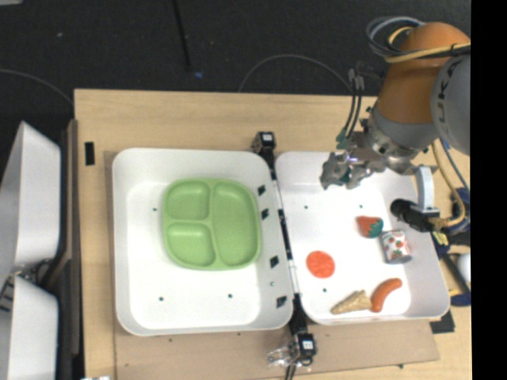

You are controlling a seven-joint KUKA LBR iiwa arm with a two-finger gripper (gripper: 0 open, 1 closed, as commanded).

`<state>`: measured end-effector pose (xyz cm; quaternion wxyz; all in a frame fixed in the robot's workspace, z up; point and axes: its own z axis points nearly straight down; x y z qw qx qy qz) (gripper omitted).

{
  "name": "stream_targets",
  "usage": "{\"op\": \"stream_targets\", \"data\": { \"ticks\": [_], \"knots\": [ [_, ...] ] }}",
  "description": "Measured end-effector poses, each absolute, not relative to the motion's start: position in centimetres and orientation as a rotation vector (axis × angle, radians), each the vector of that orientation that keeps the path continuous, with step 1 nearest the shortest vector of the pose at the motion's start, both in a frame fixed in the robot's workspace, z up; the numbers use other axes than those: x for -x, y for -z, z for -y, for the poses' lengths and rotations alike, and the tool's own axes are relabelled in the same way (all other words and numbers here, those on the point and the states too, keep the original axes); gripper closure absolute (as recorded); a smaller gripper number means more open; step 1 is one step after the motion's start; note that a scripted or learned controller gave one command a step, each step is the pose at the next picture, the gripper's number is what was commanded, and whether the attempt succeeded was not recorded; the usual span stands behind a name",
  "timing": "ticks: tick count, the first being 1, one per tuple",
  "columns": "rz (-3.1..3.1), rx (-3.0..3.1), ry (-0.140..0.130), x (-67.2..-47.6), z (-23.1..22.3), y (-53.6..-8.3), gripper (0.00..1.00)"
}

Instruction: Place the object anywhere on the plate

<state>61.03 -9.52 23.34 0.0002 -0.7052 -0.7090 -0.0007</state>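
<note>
— What is seen of the gripper (342,170)?
— It is poised over the far part of the right bin (317,182); whether it is clenched cannot be told.

— And the objects?
— A red disc (320,264), a red-and-green piece (369,226), a speckled cube (396,246), a tan cone (350,302) and an orange sausage (386,293) are scattered in that bin. The green divided plate (211,223) is set in the left bin (135,291).

— The surroundings?
— A pale wooden bench (174,117) on dark floor.

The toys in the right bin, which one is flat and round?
The orange-red disc, lying nearest the divider. The strawberry, cube, sausage and cone aren't flat rounds.
</note>
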Motion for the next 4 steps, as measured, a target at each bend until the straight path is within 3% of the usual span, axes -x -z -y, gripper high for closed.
{"op": "stream_targets", "data": {
  "ticks": [1,3,4],
  "knots": [
    [2.228,2.214,0.003,-59.1,4.7,-24.6,1.00],
    [2.228,2.214,0.000,-56.1,-4.9,-22.8,1.00],
    [2.224,2.219,0.001,-56.2,-4.6,-22.8,0.00]
  ]
}}
